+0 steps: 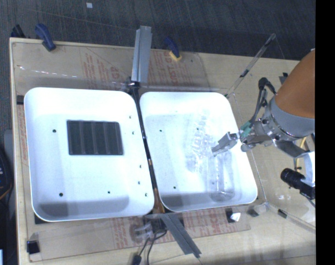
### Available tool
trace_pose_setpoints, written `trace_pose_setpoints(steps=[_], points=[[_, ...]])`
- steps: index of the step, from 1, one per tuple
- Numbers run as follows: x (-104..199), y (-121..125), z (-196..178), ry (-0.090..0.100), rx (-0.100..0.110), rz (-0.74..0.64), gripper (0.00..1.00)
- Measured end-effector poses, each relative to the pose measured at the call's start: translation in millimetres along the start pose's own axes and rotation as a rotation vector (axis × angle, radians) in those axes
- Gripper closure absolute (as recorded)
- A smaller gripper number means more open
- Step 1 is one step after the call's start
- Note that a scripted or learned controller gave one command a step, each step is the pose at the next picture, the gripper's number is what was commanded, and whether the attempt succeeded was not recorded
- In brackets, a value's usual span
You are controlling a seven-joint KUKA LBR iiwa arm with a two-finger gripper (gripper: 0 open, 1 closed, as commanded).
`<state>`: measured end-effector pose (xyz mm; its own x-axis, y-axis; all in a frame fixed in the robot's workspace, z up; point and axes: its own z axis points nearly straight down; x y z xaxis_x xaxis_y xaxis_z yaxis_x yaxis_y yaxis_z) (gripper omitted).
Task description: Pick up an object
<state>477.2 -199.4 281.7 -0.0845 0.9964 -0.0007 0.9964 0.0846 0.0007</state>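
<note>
A dark grey ribbed rectangular block [94, 137] lies flat in the left bin [40, 186], toward its upper middle. In the right bin [167, 189] lies a clear crinkled plastic piece [196, 146], and a clear bottle-like item [222, 176] rests near the bin's lower right corner. My gripper [228, 142] reaches in over the right bin's right rim, just above the clear bottle-like item and beside the crinkled piece. Nothing is visibly held by it.
A grey metal bar [141, 54] runs up from between the bins at the back. Blue clamps [46, 37] grip the bench's far edge. Clear panels and thin rods [255, 57] stand to the right of the right bin.
</note>
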Motion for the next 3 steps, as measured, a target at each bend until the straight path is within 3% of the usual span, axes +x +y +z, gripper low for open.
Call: trace_pose_setpoints(steps=[1, 2, 3], points=[[-12, -2, -20, -0.001, 0.001, 0.085, 0.00], [26, 46, -149, -0.002, -0.005, -0.174, 0.00], [-17, 70, -44, 0.001, 0.004, -0.211, 0.00]])
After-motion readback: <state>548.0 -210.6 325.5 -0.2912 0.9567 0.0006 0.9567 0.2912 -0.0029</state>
